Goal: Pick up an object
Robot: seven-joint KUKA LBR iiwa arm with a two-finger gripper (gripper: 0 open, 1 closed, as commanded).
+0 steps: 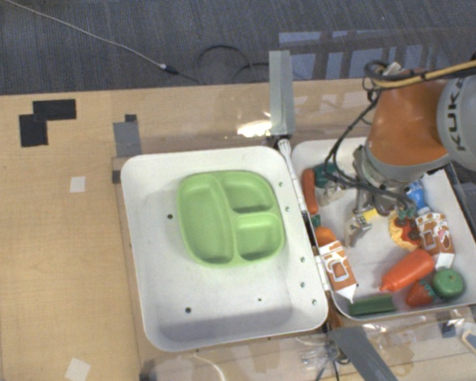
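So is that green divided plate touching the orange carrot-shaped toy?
Apart. The camera view shows the green divided plate in the left white bin, the orange carrot-shaped toy in the right one.

My bench (pixel 52 272) is pale wood with black patches (pixel 45 121) near its far left. Two white bins rest on it side by side: the left bin (pixel 157 262) and the right bin (pixel 475 275).

Arm casing (pixel 470 119): partial dark letters on the grey shell, up and right of the claw (pixel 362 225), look like "KU", cut off by the frame edge.
Small cartons (pixel 336 265): orange-and-white print, one just below the claw, others to its right, nothing legible.
Worktop (pixel 52 272): black squares, no writing.
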